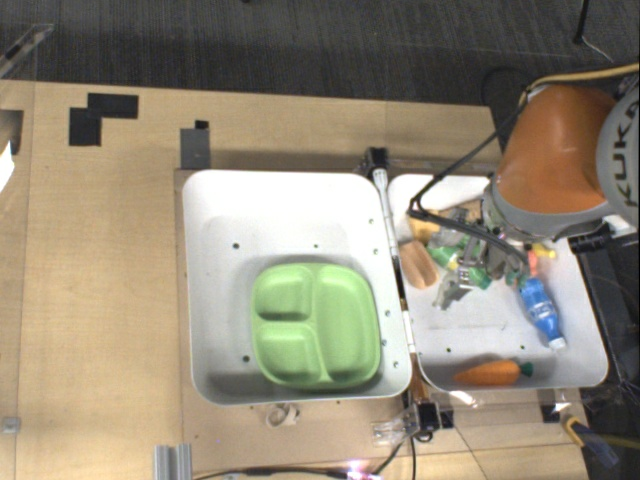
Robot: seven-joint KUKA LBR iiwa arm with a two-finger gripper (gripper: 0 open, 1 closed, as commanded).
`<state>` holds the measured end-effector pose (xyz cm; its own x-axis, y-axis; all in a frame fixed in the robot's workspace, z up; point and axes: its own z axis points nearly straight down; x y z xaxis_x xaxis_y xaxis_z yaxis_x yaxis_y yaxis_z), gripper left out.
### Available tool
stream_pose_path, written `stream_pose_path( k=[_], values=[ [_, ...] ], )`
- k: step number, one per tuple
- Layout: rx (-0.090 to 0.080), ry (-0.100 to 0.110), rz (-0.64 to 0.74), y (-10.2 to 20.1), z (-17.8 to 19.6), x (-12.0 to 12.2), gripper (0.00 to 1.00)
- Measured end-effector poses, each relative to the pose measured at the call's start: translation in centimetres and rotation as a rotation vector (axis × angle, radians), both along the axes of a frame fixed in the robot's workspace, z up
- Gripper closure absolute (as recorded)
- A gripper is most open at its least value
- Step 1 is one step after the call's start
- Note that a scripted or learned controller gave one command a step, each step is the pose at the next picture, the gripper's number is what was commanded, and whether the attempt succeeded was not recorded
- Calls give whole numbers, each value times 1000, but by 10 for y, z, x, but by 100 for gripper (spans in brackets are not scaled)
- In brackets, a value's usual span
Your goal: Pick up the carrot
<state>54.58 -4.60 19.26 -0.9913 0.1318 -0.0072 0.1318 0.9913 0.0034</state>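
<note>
Grey arm [622,158], broad orange band [550,153], black cables [455,173], metallic tool [462,278] at tip.

We look down at a slant from one fixed camera above the bench [100,298], both white bins [300,193] in frame, fairly near

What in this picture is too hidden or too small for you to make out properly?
- Gripper, camera view: small and dark among cables; open or shut cannot be told.
- Clutter at the right bin's far end: partly covered by the arm, so the pieces cannot be identified.
- Carrot: its leafy end is too small to detail.
- Blue bottle: label is unreadable.
</note>
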Motion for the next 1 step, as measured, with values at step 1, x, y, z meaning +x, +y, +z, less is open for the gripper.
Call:
stream_pose_path(
  k=[1],
  values=[
    [-7,-7,422,-5,48,-28,0]
  ],
)
